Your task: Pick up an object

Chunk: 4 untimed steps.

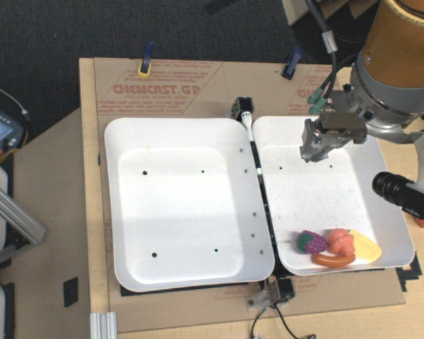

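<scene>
1. Target cluster: purple grapes toy (311, 242), orange-red fruit toy (341, 241), sausage toy (333, 260) and yellow piece (365, 248), all bunched touching in the near corner of the right bin (381, 182).
2. Pincer (314, 150) hangs over the far part of that bin, well apart from the cluster; toys lie toward the camera, slightly arm-side.
3. Sausage's long axis runs approx. across the view.
4. Pincer state: can't tell how wide; nothing seen btwn its tips.
5. Left bin (120, 189) irrelevant.

Grey arm (392, 83), orange band (406, 30), black cables (316, 20)
</scene>
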Each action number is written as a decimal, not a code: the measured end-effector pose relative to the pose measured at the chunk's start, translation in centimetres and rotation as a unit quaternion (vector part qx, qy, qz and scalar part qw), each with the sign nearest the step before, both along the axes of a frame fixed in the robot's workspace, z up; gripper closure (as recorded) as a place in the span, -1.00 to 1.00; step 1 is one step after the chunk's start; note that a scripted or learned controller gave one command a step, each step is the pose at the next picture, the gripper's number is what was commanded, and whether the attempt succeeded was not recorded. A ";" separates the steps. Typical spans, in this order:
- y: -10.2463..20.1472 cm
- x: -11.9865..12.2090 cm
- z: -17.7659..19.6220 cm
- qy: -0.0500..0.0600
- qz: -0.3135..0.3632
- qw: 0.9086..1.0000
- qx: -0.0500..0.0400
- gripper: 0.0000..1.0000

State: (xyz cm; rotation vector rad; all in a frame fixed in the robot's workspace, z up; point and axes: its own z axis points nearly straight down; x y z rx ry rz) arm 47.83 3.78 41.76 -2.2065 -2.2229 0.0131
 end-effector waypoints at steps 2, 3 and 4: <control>12.0 1.0 -8.3 -0.002 -0.002 1.000 -0.001 1.00; 16.1 4.4 -14.0 -0.002 -0.002 1.000 -0.001 1.00; 18.8 7.3 -17.7 -0.005 -0.003 1.000 -0.001 1.00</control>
